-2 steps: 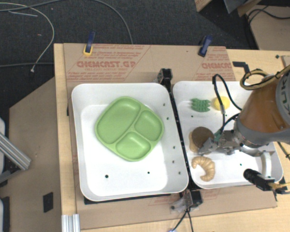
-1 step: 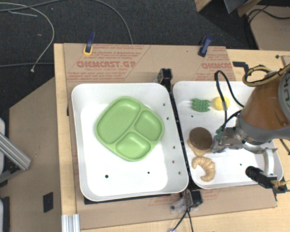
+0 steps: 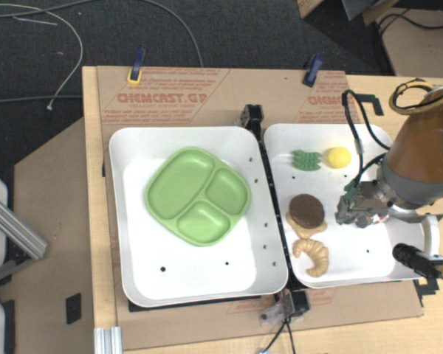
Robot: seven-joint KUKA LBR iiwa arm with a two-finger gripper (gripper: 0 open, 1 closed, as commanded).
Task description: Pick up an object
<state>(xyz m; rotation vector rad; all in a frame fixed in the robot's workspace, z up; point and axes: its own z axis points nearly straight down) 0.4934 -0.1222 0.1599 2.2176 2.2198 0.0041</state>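
At the right of the frame the arm (image 3: 417,153) reaches over the right-hand bin (image 3: 369,268), its gripper (image 3: 358,211) low above the bin floor just right of a brown round cookie (image 3: 307,211); whether it is open or closed cannot be told, and nothing is seen in its grasp. Below the cookie lies a croissant (image 3: 314,255). Toward the bin's upper part sit a green toy (image 3: 306,160) and a yellow ball (image 3: 338,157), side by side. The left-hand bin (image 3: 133,271) holds a green divided plate (image 3: 198,195)
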